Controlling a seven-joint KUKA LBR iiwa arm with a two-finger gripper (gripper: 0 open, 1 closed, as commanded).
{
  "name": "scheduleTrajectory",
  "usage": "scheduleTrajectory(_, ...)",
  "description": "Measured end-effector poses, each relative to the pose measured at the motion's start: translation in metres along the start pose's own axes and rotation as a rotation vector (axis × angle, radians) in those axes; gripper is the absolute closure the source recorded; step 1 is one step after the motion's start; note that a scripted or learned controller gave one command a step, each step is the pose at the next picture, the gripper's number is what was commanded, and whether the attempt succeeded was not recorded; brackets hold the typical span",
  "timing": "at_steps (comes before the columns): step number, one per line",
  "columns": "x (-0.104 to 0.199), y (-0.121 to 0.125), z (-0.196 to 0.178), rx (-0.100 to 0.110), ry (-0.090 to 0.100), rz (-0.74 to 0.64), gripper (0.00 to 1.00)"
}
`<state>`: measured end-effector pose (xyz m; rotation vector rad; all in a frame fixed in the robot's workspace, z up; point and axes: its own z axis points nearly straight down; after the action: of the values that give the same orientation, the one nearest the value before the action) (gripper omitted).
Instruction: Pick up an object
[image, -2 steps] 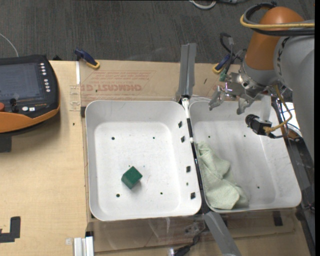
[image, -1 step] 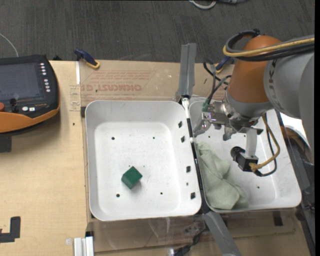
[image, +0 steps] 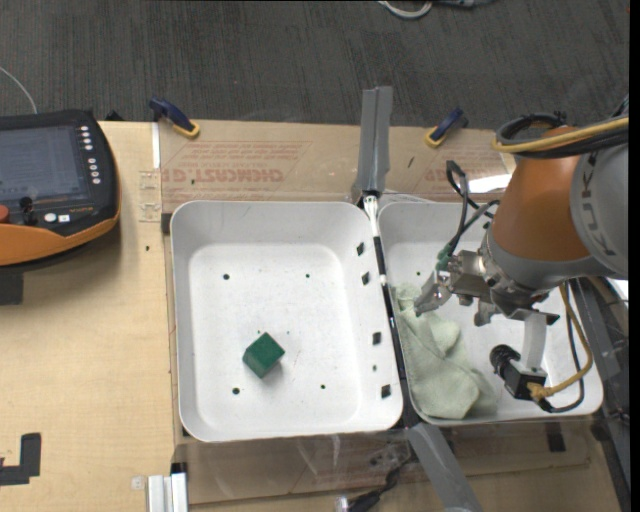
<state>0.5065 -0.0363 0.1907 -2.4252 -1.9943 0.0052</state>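
Two shallow white plastic bins with rounded corners are set side by side on a flat brown cardboard-covered bench (image: 90, 340). At far left, a teach pendant (image: 45, 185) with a dark glossy screen and orange casing is laid on the bench. Two clamps with orange handles are seen at the far edge, one (image: 175, 118) left, one (image: 445, 125) right. A grey upright post (image: 375, 140) is seen at the far end of the divide between the bins.

The left bin (image: 200, 300) has a smooth matte floor dotted with small dark holes. A small green block (image: 264, 355), cube-like with crisp edges, is lying alone in the near-left part of that floor, well apart from the walls.

The right bin (image: 400, 230) holds a pale green cloth (image: 440, 385), soft and crumpled, bunched along the bin's left side and near corner. The gripper (image: 437, 293), metallic, is positioned just over the far end of the cloth; whether the tool is apart or together cannot be told, and no object is seen clamped. Behind it, the arm (image: 545, 215) is shown with a smooth orange band and grey shell, with black and yellow cables looped around the wrist.
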Motion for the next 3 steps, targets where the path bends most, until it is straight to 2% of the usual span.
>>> scheduleTrajectory(3, 0.0001, 0.0, -0.0001, 0.0, 0.0, 0.0, 0.0)
